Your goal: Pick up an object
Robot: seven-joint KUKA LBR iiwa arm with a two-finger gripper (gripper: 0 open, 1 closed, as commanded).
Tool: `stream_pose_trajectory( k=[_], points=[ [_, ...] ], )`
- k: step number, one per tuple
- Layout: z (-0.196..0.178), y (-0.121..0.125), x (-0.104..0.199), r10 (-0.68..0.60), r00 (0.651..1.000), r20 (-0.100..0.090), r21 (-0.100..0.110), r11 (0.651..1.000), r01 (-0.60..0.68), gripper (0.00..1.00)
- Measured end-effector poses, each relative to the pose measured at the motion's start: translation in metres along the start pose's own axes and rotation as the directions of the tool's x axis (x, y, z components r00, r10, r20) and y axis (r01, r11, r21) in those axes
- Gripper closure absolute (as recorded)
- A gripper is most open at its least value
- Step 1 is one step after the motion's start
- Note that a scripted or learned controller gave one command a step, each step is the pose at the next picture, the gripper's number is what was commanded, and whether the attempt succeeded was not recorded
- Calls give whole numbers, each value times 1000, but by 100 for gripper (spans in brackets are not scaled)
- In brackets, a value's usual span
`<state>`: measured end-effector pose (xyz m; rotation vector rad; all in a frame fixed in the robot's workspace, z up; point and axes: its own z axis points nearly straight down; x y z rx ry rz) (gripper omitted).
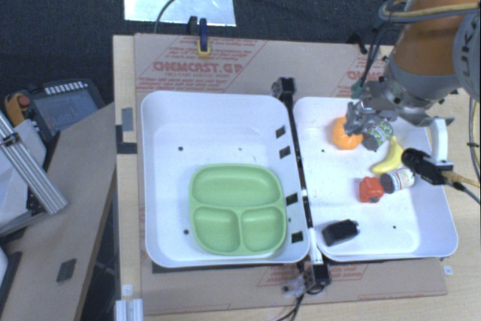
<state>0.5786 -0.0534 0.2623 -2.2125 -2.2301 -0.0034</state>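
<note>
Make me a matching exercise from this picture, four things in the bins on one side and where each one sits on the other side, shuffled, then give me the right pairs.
Things:
1. green divided plate
2. orange object
3. black object
4. banana

Places:
A. right bin, near front edge
B. left bin
C. right bin, just under the gripper
D. right bin, beside the small bottle

Pairs: 1-B, 2-C, 3-A, 4-D

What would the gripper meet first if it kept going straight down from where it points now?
Most likely the orange object: the gripper hangs right at its upper right edge in the right bin. A green-and-white item sits just beside it, so with depth unclear from this slanted view, either could be touched first.
</note>
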Motion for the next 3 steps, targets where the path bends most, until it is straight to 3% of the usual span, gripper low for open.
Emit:
stream_pose_trajectory(
  k=[1, 3],
  points=[
    [-1, -12, 44, 0, 1000, 0, 0, 1000, 0, 100],
    [33, -40, 155, -2, 1000, -1, 3, 1000, 2, 100]
  ],
)
